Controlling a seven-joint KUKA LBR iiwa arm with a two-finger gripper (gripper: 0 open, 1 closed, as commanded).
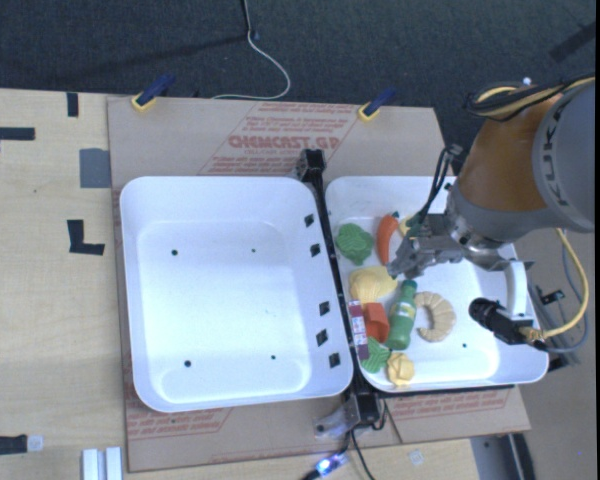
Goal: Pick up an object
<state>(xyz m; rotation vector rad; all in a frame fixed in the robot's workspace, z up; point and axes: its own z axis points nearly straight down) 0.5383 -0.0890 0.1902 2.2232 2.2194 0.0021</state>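
- Nearest the camera, at the bottom edge of the right bin (500,373), a small yellow toy (401,369) is seen, with a green leafy piece (376,357) touching it on the left.
- Just above these, a green bottle (402,314) with a white label is found lying roughly upright in the view, beside a red-orange piece (377,319) and a slim pink and white packet (357,323) set against the divider between the bins.
- To the right of the bottle, a curved tan croissant (438,315) is seen lying apart from the other items.
- A yellow lemon-like toy (371,285) is placed above the bottle, near the divider.
- The gripper (408,256) is held low over the right bin, just above the bottle's cap and beside the yellow toy; how far its fingers are parted cannot be told, and nothing is seen held between them.
- Further back, a green round toy (354,242) and an orange carrot-like piece (386,234) are seen side by side.
- The left bin (140,298) lies beside the right one on a cardboard sheet (270,138), held at its far edge by two blue and yellow clamps (152,90).
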